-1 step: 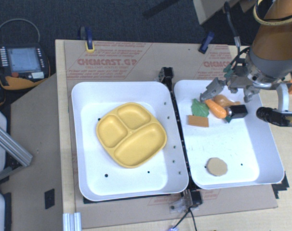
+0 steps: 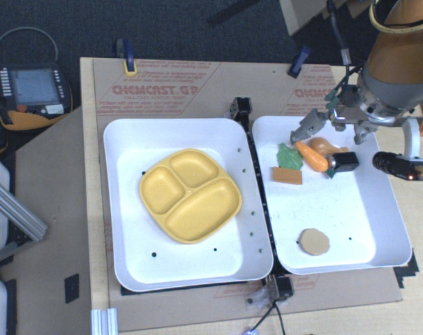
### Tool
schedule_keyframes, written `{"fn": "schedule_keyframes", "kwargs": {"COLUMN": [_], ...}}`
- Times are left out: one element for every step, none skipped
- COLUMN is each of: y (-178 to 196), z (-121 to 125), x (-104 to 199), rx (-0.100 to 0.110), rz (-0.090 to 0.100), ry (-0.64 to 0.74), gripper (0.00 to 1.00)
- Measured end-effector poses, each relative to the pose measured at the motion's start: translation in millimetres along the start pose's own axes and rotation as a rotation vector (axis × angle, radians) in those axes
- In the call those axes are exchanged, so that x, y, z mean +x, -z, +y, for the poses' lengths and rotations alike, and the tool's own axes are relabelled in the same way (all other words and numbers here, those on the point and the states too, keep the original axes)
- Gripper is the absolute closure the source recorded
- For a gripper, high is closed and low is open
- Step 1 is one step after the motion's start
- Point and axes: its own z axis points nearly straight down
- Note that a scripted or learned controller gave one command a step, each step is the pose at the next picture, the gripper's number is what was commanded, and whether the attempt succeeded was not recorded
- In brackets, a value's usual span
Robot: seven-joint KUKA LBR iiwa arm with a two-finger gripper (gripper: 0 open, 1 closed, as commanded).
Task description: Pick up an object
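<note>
So here's my view from above: my arm (image 2: 396, 54) comes in from the right, grey with that orange band, and my claw (image 2: 331, 139) hangs over the upper part of the right bin (image 2: 379, 243). The claw is spread open, one finger angled out toward the left and the other ending in a dark pad on the right, and nothing sits between them as far as I can see.

Right under the claw there's a little cluster of stuff. An orange carrot-looking piece (image 2: 313, 155) lies tilted, just below the gap between my fingers, with a rounder tan-orange thing (image 2: 322, 144) tucked behind it. A green piece (image 2: 290, 157) is touching the carrot's left side, and a flat orange-brown block (image 2: 287, 176) sits just below the green one. Whether my fingers are actually touching any of these, I can't tell from this angle.

Well apart from that pile, near the front of the same bin, there's a round tan disc (image 2: 314, 242) lying flat by itself.

The left bin (image 2: 121, 208) holds a yellow divided plate (image 2: 190, 195) with three compartments, sitting roughly in the middle, turned a bit askew.

Both bins sit side by side on a cardboard-covered surface (image 2: 197, 82) with red printing on it.
</note>
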Motion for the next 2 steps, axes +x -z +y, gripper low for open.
{"fn": "schedule_keyframes", "kwargs": {"y": [-63.5,-107.8], "z": [0.2,0.3], "x": [3.6,-0.7], "rx": [0.007,0.006], "rz": [0.001,0.000], "ry": [-0.001,-0.001], "gripper": [0.00,0.00]}}
